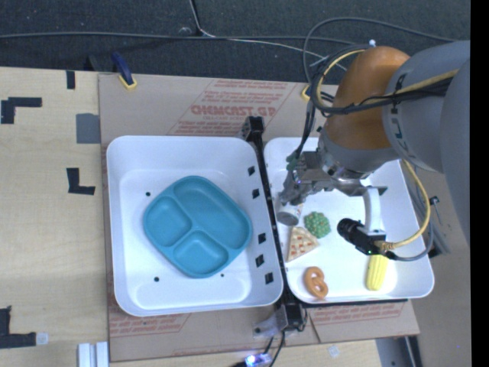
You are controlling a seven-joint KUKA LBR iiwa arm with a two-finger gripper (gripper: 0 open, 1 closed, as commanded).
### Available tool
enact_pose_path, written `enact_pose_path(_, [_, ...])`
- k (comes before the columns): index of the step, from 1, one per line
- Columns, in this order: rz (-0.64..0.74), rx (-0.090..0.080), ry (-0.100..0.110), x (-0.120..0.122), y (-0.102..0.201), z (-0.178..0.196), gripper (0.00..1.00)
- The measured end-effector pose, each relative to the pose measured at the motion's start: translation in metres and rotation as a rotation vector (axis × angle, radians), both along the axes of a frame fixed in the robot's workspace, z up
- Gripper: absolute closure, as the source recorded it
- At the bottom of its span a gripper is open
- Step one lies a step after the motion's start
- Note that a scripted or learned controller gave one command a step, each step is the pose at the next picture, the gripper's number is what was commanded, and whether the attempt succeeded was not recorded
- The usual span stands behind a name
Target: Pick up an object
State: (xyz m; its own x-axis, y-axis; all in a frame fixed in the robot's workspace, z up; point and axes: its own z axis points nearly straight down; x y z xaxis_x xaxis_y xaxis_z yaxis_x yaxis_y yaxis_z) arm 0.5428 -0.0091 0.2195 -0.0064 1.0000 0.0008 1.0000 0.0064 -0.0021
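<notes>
The arm's tool point(293, 192) hung at the frame's centre-right, above a green plastic broccoli point(317, 223); its finger state could not be told.

In the right bin lie a green broccoli point(317, 223), pizza slice point(301, 244), pretzel point(315, 281) and corn cob point(377, 271).

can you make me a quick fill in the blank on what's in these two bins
1. The blue tray lies in the ____ bin.
2. The pretzel lies in the ____ bin.
3. The pizza slice lies between the pretzel and the ____.
4. The ____ toy at the right bin's near edge is the corn.

Missing words: left; right; broccoli; yellow
</notes>
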Motion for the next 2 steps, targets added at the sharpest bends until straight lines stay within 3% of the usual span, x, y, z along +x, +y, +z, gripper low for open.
enact_pose_path(2, [-0.001,-0.001,0.0,0.005,0.105,-0.001,1.0])
